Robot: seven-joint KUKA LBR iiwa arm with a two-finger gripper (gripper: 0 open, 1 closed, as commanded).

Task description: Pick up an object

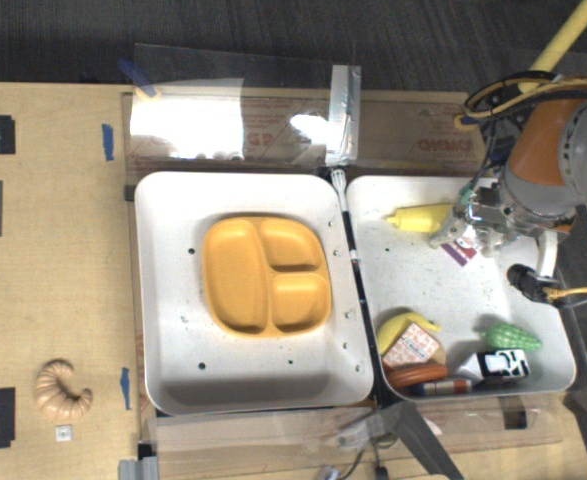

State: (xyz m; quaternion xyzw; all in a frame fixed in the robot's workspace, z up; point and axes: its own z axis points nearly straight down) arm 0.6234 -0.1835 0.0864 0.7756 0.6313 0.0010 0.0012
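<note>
My gripper (466,232) hangs low over the back of the right bin (533,313), at the end of the grey arm with the orange band. Just to its left lies a yellow squeeze bottle (419,218), its right end close to the gripper. A small purple and white item (461,254) lies right beneath the gripper; I cannot tell whether they touch. Along the bin's front edge are a yellow banana-like piece (405,325), a patterned packet (414,346), a brown sausage-shaped toy (417,375), a green ridged item (513,336) and a black and white object (501,364).
The left bin (163,268) holds an orange divided tray (266,273). A tan croissant-like toy (63,388) rests on the bench at the front left. A clear plastic sheet and a metal bracket (343,113) stand behind the bins. Cables loop near the arm at the right.
</note>
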